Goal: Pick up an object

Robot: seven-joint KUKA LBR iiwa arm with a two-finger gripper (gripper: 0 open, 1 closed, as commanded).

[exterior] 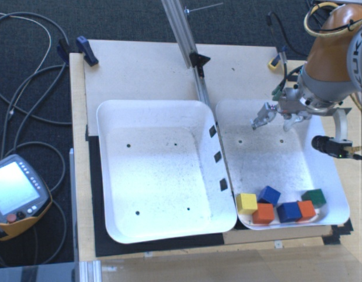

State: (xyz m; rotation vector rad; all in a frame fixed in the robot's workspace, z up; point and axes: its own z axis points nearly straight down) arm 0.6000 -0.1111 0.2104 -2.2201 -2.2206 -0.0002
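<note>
Dark carpet surrounds the pale desk (139, 69) with its two white bins. Over the right bin (339, 192), near its far end, hangs the tool (278, 117), fingers spread, grasping nothing. Well apart, six coloured blocks (278, 204) cluster along that bin's near edge

One camera hangs above the bench (139, 69), looking down at a slant from the front. It sits far enough back to take in both white bins (110, 157), the floor beyond, and the arm (330, 57) entering from the right.
</note>
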